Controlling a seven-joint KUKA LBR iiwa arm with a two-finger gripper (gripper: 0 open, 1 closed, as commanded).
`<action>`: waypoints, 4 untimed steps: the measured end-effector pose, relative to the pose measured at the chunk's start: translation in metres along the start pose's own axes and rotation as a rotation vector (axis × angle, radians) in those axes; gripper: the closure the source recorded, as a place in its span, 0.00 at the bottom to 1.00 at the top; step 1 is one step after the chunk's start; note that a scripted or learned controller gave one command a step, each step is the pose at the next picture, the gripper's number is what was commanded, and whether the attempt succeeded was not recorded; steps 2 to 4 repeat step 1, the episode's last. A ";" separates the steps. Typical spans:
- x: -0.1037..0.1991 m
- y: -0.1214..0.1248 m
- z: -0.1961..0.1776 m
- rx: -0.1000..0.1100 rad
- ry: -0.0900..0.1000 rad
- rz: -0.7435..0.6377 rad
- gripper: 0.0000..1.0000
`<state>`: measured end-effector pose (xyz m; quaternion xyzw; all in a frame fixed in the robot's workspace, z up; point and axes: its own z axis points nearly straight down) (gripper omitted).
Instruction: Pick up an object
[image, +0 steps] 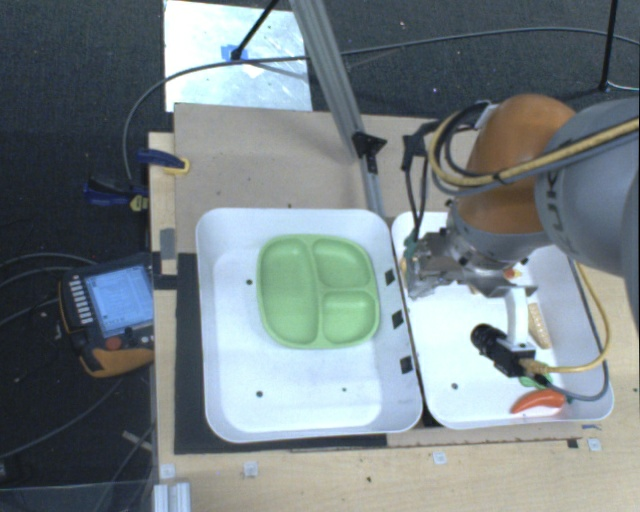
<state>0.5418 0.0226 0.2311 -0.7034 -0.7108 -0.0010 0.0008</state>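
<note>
My gripper (422, 268) hangs over the upper left part of the right bin (455, 400), close to the wall it shares with the left bin. An orange-red object (538, 402) lies at the right bin's front right corner. A tan oblong object (539, 325) rests near the right wall, with a white piece (515, 314) beside it. The arm's wrist hides the back of this bin. Nothing shows between the gripper and the bin floor.
A green divided plate (318, 290) lies in the left bin (230, 400), toward its back. A metal pole (340, 95) slants across the bench behind the bins. A handheld pendant (110, 310) sits off the bench at the left.
</note>
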 end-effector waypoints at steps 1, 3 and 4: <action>0.048 -0.012 0.005 0.000 0.000 0.001 1.00; 0.048 -0.012 0.005 0.000 0.000 0.001 1.00; 0.048 -0.012 0.005 0.000 0.000 0.001 1.00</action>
